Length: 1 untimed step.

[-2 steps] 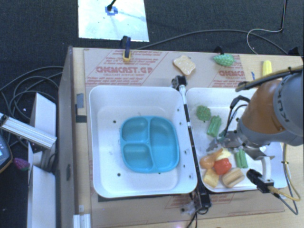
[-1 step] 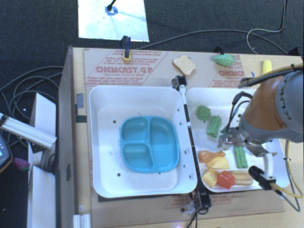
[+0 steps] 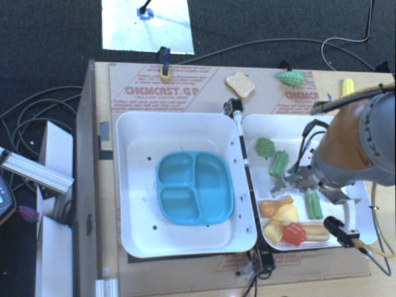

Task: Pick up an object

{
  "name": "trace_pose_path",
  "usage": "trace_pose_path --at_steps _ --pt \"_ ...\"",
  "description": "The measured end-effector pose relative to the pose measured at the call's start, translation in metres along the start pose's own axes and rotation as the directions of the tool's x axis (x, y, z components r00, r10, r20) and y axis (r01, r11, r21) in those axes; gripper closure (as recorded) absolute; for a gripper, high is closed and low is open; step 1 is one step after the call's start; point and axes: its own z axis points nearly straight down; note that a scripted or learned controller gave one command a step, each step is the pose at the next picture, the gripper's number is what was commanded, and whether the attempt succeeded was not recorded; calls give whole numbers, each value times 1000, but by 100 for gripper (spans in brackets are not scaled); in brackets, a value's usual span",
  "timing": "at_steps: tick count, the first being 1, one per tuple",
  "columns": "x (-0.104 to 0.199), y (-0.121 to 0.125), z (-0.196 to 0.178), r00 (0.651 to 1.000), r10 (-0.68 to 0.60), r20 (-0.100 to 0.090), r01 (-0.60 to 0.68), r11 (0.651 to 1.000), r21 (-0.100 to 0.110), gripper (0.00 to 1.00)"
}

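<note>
Arm (image 3: 356, 144) bends low over right bin (image 3: 291, 124), fingers (image 3: 296, 179) near green bean (image 3: 279, 163), spread unclear.

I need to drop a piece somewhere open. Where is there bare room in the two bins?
In the left bin, bare floor rings the blue divided plate, widest on its left and top sides. The right bin is crowded: green pieces, the pincer, and a pile of toy food along the bottom. A small bare patch lies at its top edge.
</note>
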Motion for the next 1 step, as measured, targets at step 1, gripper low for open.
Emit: trace_pose_path --at_steps 1 --pt "16 36 14 1000 -2 -3 2 1000 11 0"
